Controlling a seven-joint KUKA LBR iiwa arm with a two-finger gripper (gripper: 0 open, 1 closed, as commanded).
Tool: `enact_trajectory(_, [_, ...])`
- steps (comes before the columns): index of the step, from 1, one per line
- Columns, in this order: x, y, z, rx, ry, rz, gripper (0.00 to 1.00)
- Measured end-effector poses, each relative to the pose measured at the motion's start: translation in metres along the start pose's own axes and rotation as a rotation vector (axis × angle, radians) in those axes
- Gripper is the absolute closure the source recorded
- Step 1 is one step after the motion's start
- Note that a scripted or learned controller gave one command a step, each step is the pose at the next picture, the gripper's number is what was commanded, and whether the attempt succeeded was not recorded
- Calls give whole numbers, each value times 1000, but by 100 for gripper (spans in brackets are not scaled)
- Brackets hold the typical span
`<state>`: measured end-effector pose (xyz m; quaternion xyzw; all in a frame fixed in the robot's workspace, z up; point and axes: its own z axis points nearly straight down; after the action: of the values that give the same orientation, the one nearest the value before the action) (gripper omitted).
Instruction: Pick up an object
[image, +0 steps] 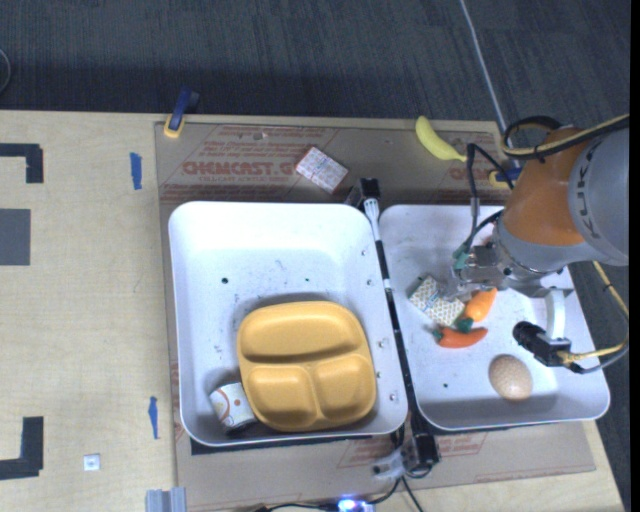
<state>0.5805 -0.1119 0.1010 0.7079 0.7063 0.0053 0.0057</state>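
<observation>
My gripper (470, 278) hangs low over the middle of the right bin (440, 400). Directly beside and below it lies an orange carrot-shaped toy (482, 303), and a red-orange piece with a green tip (460, 337) touches the toy's lower end. A small patterned white packet (432, 298) lies just left of the gripper. A tan egg-shaped object (511, 377) rests near the bin's front right. I cannot see whether anything is held.
The left bin (200, 240) holds a large yellow compartment tray (305, 362) and a small white-and-orange cup (229, 402) at its front left corner. Behind the bins lie a patterned card (320, 168), a yellow banana-shaped toy (438, 140) and a blue clip (180, 110).
</observation>
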Motion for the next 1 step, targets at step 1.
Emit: enact_trajectory(1, [87,-46,-93,15,1,-3,100])
